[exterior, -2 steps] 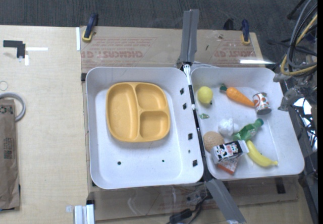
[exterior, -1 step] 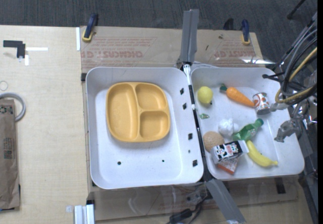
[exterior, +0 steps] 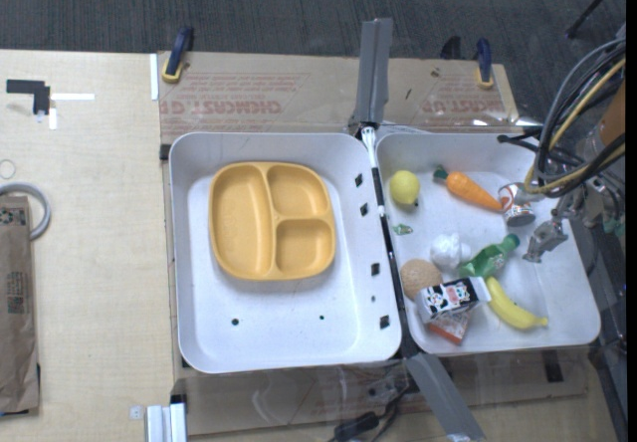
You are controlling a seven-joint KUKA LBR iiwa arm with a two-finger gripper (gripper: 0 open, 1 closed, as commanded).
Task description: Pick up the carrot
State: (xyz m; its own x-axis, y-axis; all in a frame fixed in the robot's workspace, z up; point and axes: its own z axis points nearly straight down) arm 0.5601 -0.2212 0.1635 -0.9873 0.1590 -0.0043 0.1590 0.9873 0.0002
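Two white bins sit side by side, and your target is in the right bin (exterior: 577, 326). You'll find the carrot (exterior: 470, 189) near that bin's 12 o'clock edge, lying flat on a slant with its green top toward 10 o'clock. It rests apart from its neighbours: the lemon (exterior: 404, 187) sits at its 9 o'clock, a small can (exterior: 516, 203) just beside its tip at 4 o'clock.

Your gripper (exterior: 545, 239) hangs at the bin's 3 o'clock side, with nothing between its fingers; whether they are apart or together you cannot tell from this angle. It sits at the carrot's 4 o'clock, probably because the arm enters from that side.

The green bottle (exterior: 493, 256), banana (exterior: 515, 308) and milk carton (exterior: 450, 298) crowd the 6 o'clock half, so you have clearer access up top. The left bin (exterior: 189, 261) holds a yellow divided plate (exterior: 272, 220).
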